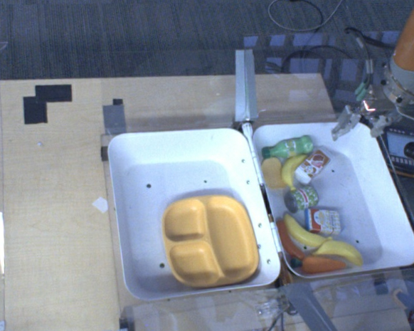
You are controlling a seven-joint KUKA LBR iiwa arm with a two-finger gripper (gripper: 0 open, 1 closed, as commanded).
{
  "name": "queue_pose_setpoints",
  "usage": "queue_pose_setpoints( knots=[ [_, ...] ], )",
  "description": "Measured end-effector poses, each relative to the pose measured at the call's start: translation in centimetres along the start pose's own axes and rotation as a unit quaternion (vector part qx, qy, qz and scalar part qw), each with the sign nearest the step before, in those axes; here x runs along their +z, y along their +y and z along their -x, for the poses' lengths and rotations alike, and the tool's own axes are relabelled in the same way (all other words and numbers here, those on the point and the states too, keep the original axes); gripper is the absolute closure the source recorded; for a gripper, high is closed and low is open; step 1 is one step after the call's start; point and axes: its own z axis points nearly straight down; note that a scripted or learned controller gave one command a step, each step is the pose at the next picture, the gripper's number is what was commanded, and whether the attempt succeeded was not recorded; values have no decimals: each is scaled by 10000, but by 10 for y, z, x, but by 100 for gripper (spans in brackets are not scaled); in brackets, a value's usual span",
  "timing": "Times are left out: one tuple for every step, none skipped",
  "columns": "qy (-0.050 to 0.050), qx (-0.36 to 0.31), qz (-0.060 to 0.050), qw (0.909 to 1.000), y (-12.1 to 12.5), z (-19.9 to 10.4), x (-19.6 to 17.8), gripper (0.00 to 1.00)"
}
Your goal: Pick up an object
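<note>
The things I could pick up all lie in the right bin point(381, 204), crowded along its left side. A green bottle point(288, 147) lies on its side at the far end, with a pale yellow lump point(272, 172) just below it and a small banana point(293, 169) beside that. Next to the banana sits a little carton point(314, 165) in red and white, tilted. Toward the middle there is a small can point(303, 198) with a green and red label, and below it a white box point(324, 222) with red print. At the near end a larger banana point(314, 238) curves along the bin floor, touching an orange carrot point(322, 264) by the near wall. The left bin point(135, 202) holds a yellow tray point(209, 238) with three compartments, lying flat in its near half. My fingers point(357, 119) hang above the far right corner of the right bin, over its rim, well apart from the heap of food; they stand spread, with nothing between them. Both bins sit side by side on the wooden bench point(46, 209), with cables point(302, 11) lying on the dark floor beyond it.
</note>
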Motion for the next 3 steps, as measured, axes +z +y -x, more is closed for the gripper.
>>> queue_pose_setpoints(
  knots=[
    [2, -270, 8, 9996, -28, -46, 145, 0],
    [15, -270, -29, 9996, -29, -46, 138, 100],
    [-1, 758, 3, 9971, -41, -98, 22, 100]
  ],
)
